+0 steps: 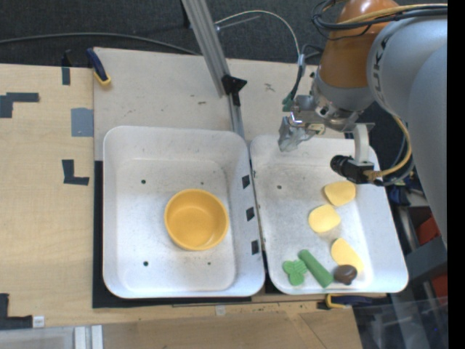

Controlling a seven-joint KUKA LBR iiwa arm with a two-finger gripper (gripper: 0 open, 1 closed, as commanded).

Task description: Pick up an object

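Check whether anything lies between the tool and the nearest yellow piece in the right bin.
Nothing visible does. The tool hangs over the right bin's far edge, and bare bin floor runs from there to the nearest yellow piece.

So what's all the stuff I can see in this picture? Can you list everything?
Bins: 2, white, side by side on the bench; left bin, right bin.
Bowl: 1, yellow-orange, in the left bin.
Flat yellow pieces: 3, pale yellow, in the right bin's right half: top, middle, bottom.
Green toy: 1, green, near the right bin's front edge.
Small brown piece: 1, dark brown, next to the green toy.
Clamp: 1, blue and yellow, at the board's back left corner.
Metal pole: 1, grey, leaning over the back of the bins.
Robot arm: 1, grey with an orange band.
Gripper: 1, metal, over the right bin's back edge.
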